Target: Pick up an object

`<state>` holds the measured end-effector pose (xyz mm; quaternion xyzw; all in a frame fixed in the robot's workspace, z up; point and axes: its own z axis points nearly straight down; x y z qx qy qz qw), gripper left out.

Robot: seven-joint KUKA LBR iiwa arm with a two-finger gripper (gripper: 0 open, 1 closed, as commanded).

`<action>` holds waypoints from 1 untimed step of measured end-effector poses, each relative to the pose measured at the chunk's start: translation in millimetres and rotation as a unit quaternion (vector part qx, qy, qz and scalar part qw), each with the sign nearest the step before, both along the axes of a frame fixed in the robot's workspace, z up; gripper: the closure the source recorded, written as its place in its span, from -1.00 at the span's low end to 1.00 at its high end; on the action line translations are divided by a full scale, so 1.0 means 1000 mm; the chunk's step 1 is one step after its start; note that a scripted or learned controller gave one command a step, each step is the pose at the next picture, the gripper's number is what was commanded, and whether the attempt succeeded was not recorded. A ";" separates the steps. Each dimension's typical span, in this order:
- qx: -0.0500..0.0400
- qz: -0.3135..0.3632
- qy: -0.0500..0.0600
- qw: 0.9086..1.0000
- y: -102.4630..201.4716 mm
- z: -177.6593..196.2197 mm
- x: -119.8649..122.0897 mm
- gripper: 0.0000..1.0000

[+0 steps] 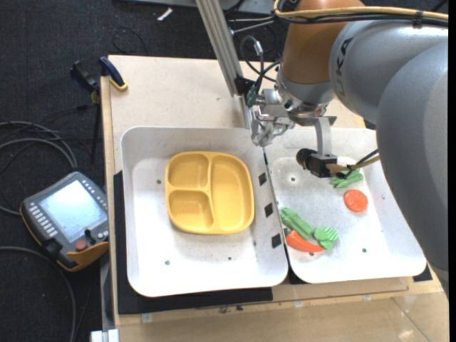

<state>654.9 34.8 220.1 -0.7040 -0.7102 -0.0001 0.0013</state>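
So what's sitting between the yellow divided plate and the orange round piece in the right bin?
In the camera view, the bins' shared rims and bare right-bin floor lie between the yellow plate and the orange piece.

Light even, bright, from overhead. White bins near blown out, little surface detail. Soft short shadows under the yellow tray. Mild sheen on the grey arm. Focus fair throughout; dark floor grainy, slightly soft.

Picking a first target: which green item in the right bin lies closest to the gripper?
The small green piece by the bin's back edge, above the orange round piece; the other green ones lie nearer the front.
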 end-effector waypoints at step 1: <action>0.000 0.000 0.000 1.000 0.051 -0.001 -0.019 1.00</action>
